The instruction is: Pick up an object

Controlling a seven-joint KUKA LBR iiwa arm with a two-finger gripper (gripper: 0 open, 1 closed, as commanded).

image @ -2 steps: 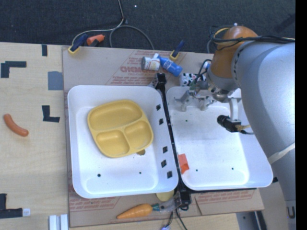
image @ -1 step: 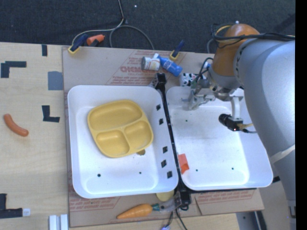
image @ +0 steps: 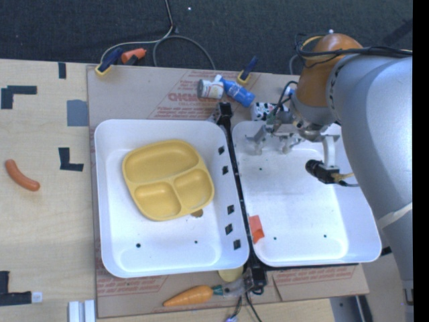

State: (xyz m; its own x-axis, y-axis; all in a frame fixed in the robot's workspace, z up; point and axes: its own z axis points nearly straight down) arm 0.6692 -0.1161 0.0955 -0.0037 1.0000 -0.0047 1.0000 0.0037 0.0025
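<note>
My tool (image: 271, 141) hangs over far end of right bin (image: 355, 243); grip state: cannot tell. Candidate: yellow divided plate (image: 169, 178), flat in left bin (image: 110, 200). Likely light, rigid, slick plastic. Best hold: pinch raised outer rim, near-right edge.

The arm (image: 375, 113) is broad, smooth grey, with an orange band at the upper right and black cables by the metal hand (image: 271, 141).

Reaches in from the right, grey arm (image: 375, 113) bent across, orange band (image: 325, 52) above the wrist. Gripper (image: 270, 141) hangs low, pointing left, two fingers (image: 255, 141) spread apart, nothing between them.
</note>
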